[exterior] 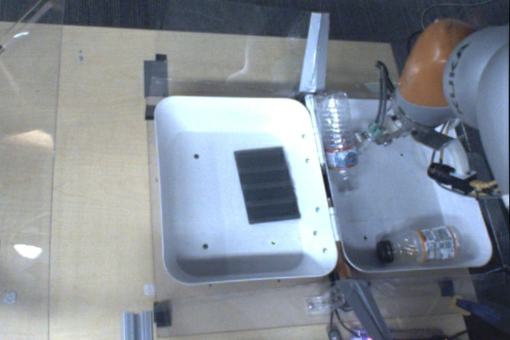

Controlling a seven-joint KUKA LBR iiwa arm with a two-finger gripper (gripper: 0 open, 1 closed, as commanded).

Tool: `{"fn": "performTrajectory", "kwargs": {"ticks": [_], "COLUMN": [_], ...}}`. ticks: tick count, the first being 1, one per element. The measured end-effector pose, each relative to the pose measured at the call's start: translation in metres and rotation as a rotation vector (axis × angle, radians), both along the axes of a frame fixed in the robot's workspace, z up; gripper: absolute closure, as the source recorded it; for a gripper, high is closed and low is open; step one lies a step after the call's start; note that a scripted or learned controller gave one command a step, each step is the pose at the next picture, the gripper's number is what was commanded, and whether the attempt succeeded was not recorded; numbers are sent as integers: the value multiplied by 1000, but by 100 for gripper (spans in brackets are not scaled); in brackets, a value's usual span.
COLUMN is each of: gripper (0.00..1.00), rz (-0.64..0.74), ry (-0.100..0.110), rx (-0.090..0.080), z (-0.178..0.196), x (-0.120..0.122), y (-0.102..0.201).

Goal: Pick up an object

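Clear bottle (335, 135) just left of claw (381, 130) (right bin (470, 227)).

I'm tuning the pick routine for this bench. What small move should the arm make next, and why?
Probably lower toward the clear bottle along the right bin's left wall: the gripper hangs just beside it, nearer than the black-capped bottle.

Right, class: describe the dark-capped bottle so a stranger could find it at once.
Start at the right-hand bin. Along its near edge lies a bottle on its side. Unlike the clear bottle by the bin's left wall, it has a dark cap and amber contents.
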State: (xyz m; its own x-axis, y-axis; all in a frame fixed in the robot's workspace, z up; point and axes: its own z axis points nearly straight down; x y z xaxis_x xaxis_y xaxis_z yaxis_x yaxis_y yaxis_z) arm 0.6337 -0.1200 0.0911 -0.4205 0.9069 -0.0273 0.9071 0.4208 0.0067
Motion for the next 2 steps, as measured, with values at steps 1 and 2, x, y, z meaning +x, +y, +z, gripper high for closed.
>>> {"fn": "performTrajectory", "kwargs": {"ticks": [1,2], "gripper": [0,0], "rz": [-116,-195], "ry": [2,5], "rx": [17,25], "z": [-1,-3], "x": [-74,5], "y": [-9,32]}}
